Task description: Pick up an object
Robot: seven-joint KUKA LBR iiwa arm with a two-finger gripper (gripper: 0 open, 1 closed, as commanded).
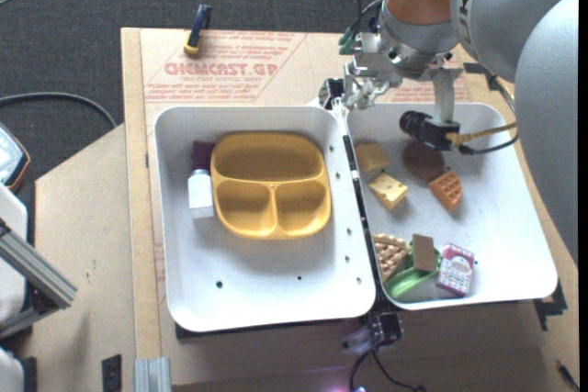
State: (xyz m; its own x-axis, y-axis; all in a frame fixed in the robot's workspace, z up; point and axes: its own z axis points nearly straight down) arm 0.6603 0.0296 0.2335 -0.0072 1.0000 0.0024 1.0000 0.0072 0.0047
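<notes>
My gripper (356,93) hangs over the back left corner of the right bin (514,225), close to the wall between the bins. Nothing shows held in it. Below it in the right bin lie a tan chunk (371,157), a yellow cheese wedge (389,190), a dark brown round cookie (424,162) and an orange waffle piece (446,191). Near that bin's front sit a green item (402,285) with a lattice snack (388,252), a brown block (423,252) and a pink carton (456,272). The tan chunk is the closest of these to the gripper.
The left bin (175,271) holds a yellow divided plate (271,184), a small white bottle (200,194) and a purple item (203,151) at the plate's left. A black cylinder with a cable (424,127) hangs from the arm over the right bin. A blue-yellow tool (197,30) lies on the board behind.
</notes>
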